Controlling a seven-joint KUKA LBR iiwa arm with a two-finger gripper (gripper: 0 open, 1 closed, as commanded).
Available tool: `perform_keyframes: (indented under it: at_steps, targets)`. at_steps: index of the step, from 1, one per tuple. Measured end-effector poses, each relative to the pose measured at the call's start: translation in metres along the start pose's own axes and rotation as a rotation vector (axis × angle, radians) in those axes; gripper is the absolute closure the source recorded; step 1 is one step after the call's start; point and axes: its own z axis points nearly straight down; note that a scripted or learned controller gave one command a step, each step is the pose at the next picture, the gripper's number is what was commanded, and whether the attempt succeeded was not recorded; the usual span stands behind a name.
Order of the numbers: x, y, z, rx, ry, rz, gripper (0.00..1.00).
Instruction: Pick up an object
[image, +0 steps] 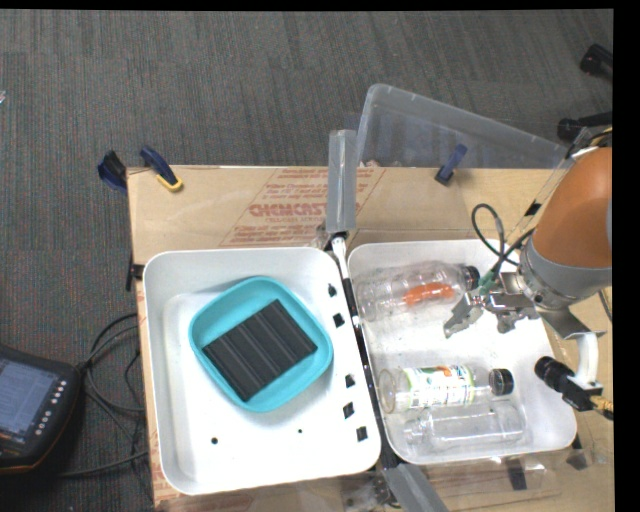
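Note:
In the right bin (560, 400) lie three clear plastic bottles. One with an orange piece inside (412, 292) lies at the back. A second, with a white and green label and a black cap (445, 384), lies in the middle. A plain one (465, 426) rests along the front wall. My gripper (481, 320) hangs over the right bin, just right of the back bottle's cap end, and it is open with nothing between its fingers. The left bin (165, 420) holds a teal tray (305, 385) with a dark ridged panel (258, 347) on it.
A black divider with clips (347, 330) runs between the two bins. A clear plastic lid (450, 135) leans behind the right bin. Blue clamps (155, 168) hold the cardboard backboard. A cable (488, 235) loops near the wrist.

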Motion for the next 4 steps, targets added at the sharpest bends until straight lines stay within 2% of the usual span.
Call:
perform_keyframes:
  at_steps: [1, 2, 3, 4]
  targets:
    - [-0.01, -0.035, 0.098, -0.01, -0.001, -0.151, 0.0]
    - [-0.011, -0.034, 0.092, -0.007, 0.001, -0.15, 1.0]
    - [-0.004, 0.039, -0.014, -0.004, -0.003, -0.252, 1.0]
    - [-0.004, 0.039, -0.014, -0.003, -0.003, -0.252, 0.0]
